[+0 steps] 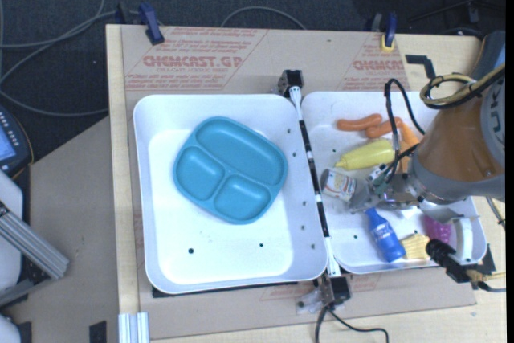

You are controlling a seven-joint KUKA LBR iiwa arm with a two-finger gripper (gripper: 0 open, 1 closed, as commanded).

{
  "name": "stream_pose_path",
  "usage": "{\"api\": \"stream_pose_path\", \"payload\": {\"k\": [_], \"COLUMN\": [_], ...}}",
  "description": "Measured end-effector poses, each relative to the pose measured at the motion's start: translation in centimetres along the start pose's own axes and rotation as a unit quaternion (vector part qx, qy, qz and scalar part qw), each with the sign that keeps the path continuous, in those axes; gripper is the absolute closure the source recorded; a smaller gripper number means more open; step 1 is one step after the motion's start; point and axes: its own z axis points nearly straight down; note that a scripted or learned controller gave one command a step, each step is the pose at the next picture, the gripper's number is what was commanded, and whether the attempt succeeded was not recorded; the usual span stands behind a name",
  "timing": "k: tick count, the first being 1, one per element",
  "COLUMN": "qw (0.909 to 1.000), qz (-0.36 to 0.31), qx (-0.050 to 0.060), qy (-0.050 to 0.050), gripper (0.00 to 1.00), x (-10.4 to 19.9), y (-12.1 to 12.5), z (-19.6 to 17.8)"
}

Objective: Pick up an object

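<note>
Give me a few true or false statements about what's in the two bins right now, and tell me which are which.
1. The blue three-compartment plastic plate lies in the left white bin. True.
2. The yellow squeeze bottle lies in the left bin. False: it lies in the right white bin.
3. The blue bottle with a white cap lies in the right bin. True.
4. The orange carrot-shaped toy lies on the blue plate. False: it lies near the far side of the right bin.
5. The arm is over the left bin. False: the gripper is over the right bin.
</note>
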Motion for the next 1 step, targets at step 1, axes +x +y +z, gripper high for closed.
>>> {"api": "stream_pose_path", "payload": {"k": [1], "qw": [1.0000], "qz": [0.002], "qx": [-0.004], "qy": [-0.002], "gripper": [0.00], "x": [0.23], "y": [-0.11], "z": [0.56]}}
